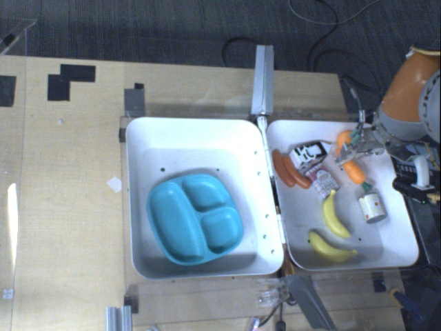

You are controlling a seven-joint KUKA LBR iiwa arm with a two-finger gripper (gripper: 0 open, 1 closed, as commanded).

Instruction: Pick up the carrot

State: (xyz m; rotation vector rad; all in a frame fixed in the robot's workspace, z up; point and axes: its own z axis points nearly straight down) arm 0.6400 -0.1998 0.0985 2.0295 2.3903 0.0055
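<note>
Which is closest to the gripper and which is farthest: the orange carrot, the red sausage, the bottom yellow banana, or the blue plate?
Measured from the gripper in the camera view:
1. Orange carrot, right beside it in the right bin.
2. Red sausage, at the right bin's left edge.
3. Bottom yellow banana, at the right bin's front.
4. Blue divided plate, over in the left bin.

Pale wooden bench [69, 205], dark, perhaps carpeted floor [138, 12] beyond.

Small orange carrot [354, 172] with a green tip at its lower right end, lying tilted on the floor of the right-hand white bin [403, 254], near its upper right corner.
</note>
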